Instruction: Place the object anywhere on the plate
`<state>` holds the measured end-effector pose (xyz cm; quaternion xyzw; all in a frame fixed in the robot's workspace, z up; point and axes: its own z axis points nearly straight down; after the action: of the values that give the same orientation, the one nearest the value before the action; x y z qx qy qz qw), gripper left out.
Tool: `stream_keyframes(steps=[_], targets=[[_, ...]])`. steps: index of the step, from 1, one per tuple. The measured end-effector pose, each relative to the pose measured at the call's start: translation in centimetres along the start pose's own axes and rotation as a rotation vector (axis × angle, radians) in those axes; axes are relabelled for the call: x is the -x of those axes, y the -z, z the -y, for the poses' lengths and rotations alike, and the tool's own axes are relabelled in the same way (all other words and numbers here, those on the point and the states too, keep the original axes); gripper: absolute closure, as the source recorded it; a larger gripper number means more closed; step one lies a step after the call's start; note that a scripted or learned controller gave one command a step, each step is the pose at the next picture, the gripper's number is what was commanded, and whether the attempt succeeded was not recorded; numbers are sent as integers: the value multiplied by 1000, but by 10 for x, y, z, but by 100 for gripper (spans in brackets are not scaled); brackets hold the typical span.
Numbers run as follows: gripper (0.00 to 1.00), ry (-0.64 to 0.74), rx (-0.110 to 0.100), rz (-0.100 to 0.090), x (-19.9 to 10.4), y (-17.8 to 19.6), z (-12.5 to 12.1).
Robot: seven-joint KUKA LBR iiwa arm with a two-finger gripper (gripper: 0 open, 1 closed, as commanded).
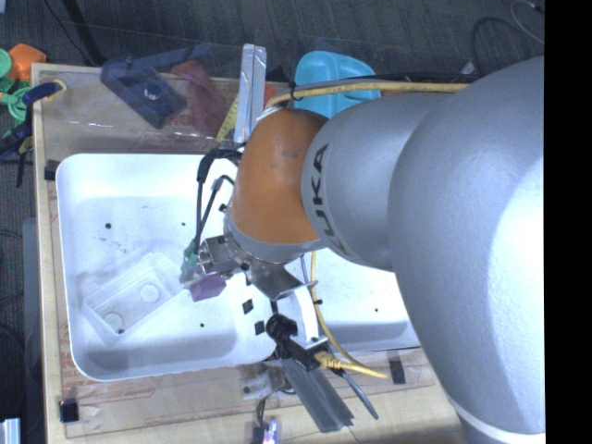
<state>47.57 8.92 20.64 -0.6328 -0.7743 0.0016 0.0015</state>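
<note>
Two white bins sit on the worktop (pixel 139 391), and the arm (pixel 388 192) reaches over the left bin (pixel 92 192). Its hand (pixel 205 274) is low near a clear plate (pixel 129 299) on that bin's floor. A purple block (pixel 207 287) sits at the hand's tip, just right of the plate; whether it is pinched I cannot tell.

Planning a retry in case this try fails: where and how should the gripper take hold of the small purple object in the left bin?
Judging loosely: the purple object is a small block at the gripper, beside the clear plate. Come straight down from above and pinch its two opposite flat sides; it looks narrow enough. Its exact shape is partly hidden.
</note>
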Motion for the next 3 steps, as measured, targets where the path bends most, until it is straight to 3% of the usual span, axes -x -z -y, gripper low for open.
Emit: stream_keyframes(steps=[1,2,3], targets=[[100,169,0,0,78,3,15],[100,219,-2,0,-3,-16,0],[100,240,0,0,20,1,-20]])
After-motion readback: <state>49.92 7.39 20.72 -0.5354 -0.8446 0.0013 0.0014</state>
